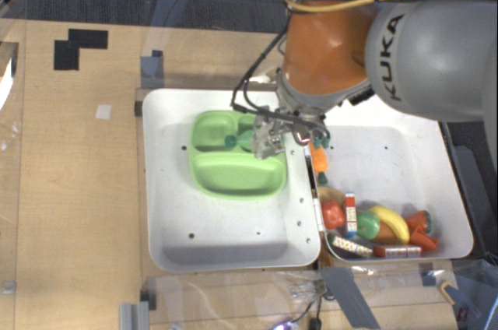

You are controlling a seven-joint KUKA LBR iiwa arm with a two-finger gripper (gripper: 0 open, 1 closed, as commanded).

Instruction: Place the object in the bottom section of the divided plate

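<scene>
A small teal-green object (231, 140) is seen in an upper section of the light green divided plastic plate (233, 173), toward the left white bin's (167, 243) far edge. The gripper (268, 143) is positioned beside it; its opening cannot be told.

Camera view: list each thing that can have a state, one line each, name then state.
Divided plate: lying flat in the left bin, bottom section bare.
Small green object: resting in the plate's upper section, by the gripper.
Gripper: poised over the plate's upper right part; grip not readable.
Banana: lying in the right bin among other toy foods.
Carrot: lying beside the divider between the bins.
</scene>
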